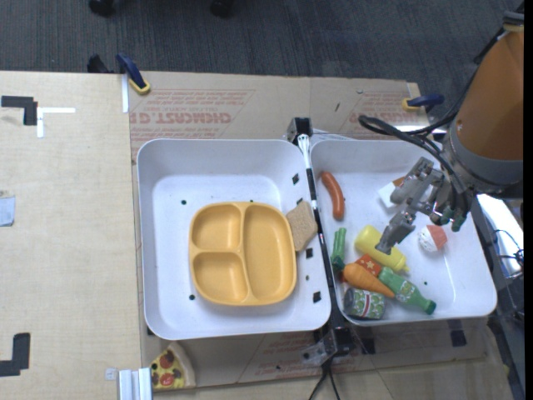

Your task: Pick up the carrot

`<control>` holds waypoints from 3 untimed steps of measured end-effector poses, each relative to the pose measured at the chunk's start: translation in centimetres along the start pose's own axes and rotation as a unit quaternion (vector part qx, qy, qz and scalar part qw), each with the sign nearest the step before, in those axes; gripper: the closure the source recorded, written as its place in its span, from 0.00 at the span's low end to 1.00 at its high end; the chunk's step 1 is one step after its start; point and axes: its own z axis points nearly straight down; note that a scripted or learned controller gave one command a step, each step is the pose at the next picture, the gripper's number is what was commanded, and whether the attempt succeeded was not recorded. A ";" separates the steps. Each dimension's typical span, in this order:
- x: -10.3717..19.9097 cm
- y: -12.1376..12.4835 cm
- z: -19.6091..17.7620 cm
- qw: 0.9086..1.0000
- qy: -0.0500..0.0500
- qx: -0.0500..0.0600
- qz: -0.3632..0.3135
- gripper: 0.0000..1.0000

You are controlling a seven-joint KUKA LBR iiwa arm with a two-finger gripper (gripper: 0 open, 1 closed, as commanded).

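The gripper (388, 242) hangs low over the right bin (466, 302), at the end of the grey arm (491, 107) with the big orange band. Its fingers point down and to the left, just over a yellow toy (380, 251). I cannot tell if the fingers are open or closed, because they are small and dark from up here. I see nothing held between them.

The carrot (366, 275) lies in the right bin, near the front left corner. It is orange with a bit of green on its left end. It sits just below the yellow toy and touches a green bottle (408, 291) on its right. A round green and red thing (365, 304) lies just in front of it. A red sausage (334, 194) lies farther back in the same bin. A small white and red toy (432, 238) sits near the right side.

The left bin (158, 223) holds a yellow plate (244, 253) with three parts. A brown slice of toast (302, 226) leans on the plate's right edge.

I think the job has only just started. The carrot is not picked up yet. The gripper is close, but it is more over the yellow toy than the carrot, so it needs to move a little toward the front and go down.

The brown cardboard (200, 111) under the bins has red writing on it. It is upside down and too blurry to read well.
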 end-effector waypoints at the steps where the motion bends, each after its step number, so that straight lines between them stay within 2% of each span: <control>1: 0.6 1.2 13.1 1.000 0.001 0.000 0.012 0.00; 3: 0.6 1.2 13.1 1.000 0.001 0.000 0.013 0.00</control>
